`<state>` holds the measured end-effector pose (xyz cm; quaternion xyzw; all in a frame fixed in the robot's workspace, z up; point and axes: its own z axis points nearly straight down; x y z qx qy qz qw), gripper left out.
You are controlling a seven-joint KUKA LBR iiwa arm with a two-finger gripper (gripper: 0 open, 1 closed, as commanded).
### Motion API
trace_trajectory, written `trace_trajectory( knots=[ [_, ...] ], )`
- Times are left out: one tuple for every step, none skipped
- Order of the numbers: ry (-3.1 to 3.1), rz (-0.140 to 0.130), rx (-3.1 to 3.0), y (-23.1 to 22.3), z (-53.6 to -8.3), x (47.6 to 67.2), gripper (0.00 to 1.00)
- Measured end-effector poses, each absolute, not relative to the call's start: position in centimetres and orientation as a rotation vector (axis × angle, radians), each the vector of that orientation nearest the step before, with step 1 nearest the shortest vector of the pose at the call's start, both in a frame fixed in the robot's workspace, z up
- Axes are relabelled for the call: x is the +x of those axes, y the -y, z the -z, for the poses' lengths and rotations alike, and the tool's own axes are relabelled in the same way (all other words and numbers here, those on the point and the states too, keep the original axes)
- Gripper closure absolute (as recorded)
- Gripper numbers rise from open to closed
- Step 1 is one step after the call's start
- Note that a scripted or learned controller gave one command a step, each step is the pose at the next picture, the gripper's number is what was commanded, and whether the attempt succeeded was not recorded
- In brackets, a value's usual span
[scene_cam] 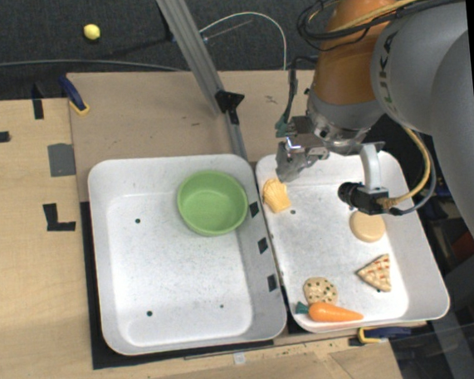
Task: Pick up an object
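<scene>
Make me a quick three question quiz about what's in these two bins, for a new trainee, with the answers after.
1. True or false: the green bowl sits in the left bin.
2. Which item lies nearest the gripper?
A. the carrot
B. the yellow food piece
C. the cookie
3. Fill in: the pizza slice lies in the ___ bin, near its front right part.

Key
1. True.
2. B; it lies just below the gripper, at the right bin's left wall.
3. Right.
</scene>
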<state>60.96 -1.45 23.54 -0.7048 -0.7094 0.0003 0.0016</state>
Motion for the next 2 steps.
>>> trace_trajectory(
  knots=[
    [2.228, -0.002, -2.21, -4.8, -23.3, 59.4, 1.0],
    [2.227, -0.003, -2.212, -9.3, -23.3, 58.2, 1.0]
  ],
)
